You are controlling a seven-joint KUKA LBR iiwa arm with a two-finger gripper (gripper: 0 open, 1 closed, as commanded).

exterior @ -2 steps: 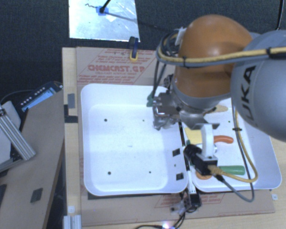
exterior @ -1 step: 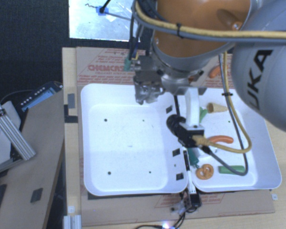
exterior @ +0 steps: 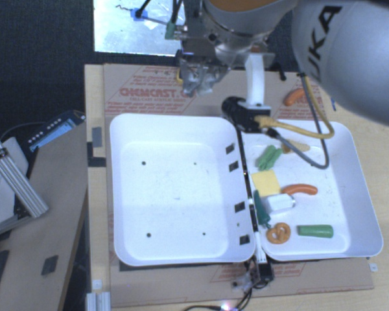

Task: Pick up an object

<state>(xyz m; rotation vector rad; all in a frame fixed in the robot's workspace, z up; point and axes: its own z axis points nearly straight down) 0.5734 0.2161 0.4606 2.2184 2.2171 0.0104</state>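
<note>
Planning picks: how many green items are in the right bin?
3: a green pod near the top, a dark green strip along the divider, a green cylinder at the bottom. The arm may hide others.

Arm (exterior: 350, 50) cut off top/right.

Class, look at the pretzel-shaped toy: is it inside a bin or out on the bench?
Inside. The pretzel lies on the floor of the right bin, near its front left corner, beside the green cylinder.

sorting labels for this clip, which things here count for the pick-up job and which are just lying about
For the job:
- hand, above the bins' far edge
- right bin: green pod, yellow block, orange sausage, white piece, pretzel, green cylinder

Lying about:
- left bin
- orange item outside the bins
- cardboard sheet
</note>
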